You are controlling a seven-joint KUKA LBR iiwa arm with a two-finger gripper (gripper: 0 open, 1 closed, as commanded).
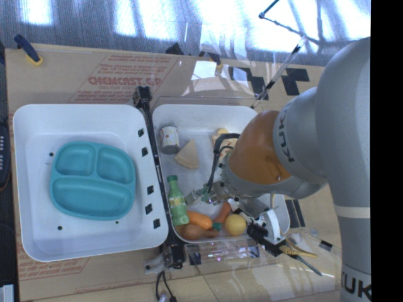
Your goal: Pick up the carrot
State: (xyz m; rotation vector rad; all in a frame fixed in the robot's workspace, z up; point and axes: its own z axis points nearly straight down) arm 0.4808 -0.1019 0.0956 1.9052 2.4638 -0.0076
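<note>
Carrot (200, 220) lies at the right bin's (189, 115) near edge, beside the green bottle (177, 200). Looks light, rigid, smooth; you should pinch mid-length, across its width. Gripper (213, 195) state: cannot tell.

The arm (315, 143) covers the right part of the right bin (189, 115), hiding whatever lies beneath it, and the arm itself is cut off by the right and lower edges. A pale item (220, 133) at the bin's far side is half hidden behind the orange band (258, 156). Whether the jaws are parted cannot be told. Beside the carrot (200, 219), an orange-red thing (224, 210) is partly covered.
</note>
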